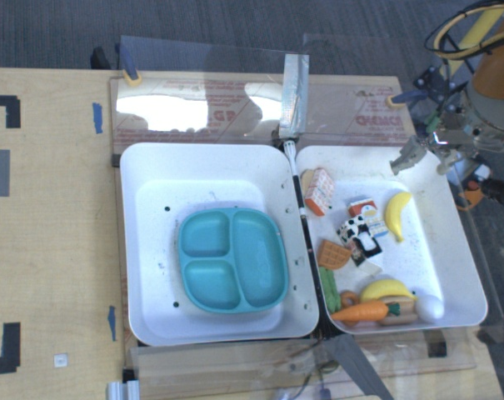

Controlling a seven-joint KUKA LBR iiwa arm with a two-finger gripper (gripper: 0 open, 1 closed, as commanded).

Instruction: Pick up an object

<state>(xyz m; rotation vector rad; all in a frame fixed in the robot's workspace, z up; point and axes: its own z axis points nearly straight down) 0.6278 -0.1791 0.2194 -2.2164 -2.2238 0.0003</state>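
Nearest my camera, a carrot [361, 312] lies along the right bin's [460, 248] front edge, with a banana [386, 289] just behind it. A second banana [396, 214], a black-and-white cow toy [364, 230], a waffle piece [334, 254] and a small carton [319, 189] sit farther back. The claw [428, 156] hovers over that bin's far right corner, fingers spread, holding nothing. The left bin [143, 223] carries a teal divided plate [232, 259].

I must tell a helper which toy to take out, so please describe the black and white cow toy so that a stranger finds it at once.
Look in the right white bin, the one full of toy food. Near its middle, left of the upright banana, lies the cow toy. It is the sole black and white piece; its neighbours are yellow, orange or red.
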